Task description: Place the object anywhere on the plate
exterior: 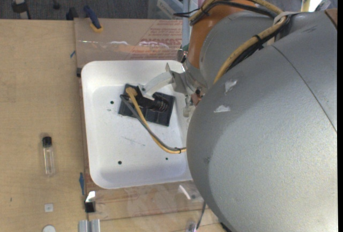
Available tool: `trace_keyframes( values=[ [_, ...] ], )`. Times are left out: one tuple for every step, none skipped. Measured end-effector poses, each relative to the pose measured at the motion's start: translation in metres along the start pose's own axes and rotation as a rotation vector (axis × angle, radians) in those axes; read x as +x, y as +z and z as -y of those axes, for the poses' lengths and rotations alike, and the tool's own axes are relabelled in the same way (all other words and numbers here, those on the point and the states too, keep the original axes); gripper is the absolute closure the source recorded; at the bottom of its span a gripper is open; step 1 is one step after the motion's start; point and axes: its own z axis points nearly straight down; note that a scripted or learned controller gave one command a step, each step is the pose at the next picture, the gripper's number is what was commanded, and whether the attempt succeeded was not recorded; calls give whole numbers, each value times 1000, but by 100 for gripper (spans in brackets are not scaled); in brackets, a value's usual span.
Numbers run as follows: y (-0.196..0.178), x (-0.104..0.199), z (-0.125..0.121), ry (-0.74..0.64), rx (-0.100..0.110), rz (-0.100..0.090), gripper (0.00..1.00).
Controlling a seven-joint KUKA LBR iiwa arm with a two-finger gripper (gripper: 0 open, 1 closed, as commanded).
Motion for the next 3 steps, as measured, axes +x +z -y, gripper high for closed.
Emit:
trace_keyframes(
  values=[
    [51,-40,75,-17,0,1,100],
    [2,6,88,-207,-1,-1,100],
    [32,-51,100,-379,1,5,100]
  ],
)
